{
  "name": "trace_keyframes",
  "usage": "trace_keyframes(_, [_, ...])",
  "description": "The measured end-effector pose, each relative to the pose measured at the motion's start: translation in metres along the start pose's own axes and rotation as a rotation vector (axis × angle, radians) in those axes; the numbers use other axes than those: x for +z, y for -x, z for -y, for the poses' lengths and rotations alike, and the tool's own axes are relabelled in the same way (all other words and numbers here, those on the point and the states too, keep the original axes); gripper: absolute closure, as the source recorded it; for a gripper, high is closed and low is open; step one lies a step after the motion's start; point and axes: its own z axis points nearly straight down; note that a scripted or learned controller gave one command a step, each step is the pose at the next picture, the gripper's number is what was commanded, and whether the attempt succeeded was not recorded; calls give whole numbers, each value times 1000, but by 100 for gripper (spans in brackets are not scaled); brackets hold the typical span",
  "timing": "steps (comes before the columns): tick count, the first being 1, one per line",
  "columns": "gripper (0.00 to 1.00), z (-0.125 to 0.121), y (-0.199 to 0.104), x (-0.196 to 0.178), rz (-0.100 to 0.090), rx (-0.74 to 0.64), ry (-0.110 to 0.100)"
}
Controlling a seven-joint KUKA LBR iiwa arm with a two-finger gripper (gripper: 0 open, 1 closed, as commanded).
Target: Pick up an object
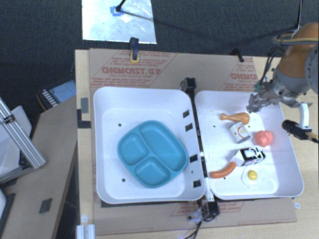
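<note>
The right bin (286, 183) holds a brown chicken drumstick (235, 117), a small white carton (239, 132), a pink lump (264, 138), a black-and-white toy car (251, 156), an orange sausage (222, 171) and a fried egg (252, 176). My gripper (256, 103) hangs over the bin's far part, just right of and above the drumstick, with nothing visibly held. The grey arm with its orange band (298, 59) comes in from the upper right.
A blue divided plate (152, 153) lies in the left bin (107, 113). A black divider (195, 133) runs between the bins. A yellow clamp (134, 51) sits at the bench's far edge, below a shiny sheet (118, 15).
</note>
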Motion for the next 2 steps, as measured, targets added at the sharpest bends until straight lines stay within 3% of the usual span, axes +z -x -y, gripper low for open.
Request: trace_keyframes(2, [100, -3, 17, -103, 2, 3, 2])
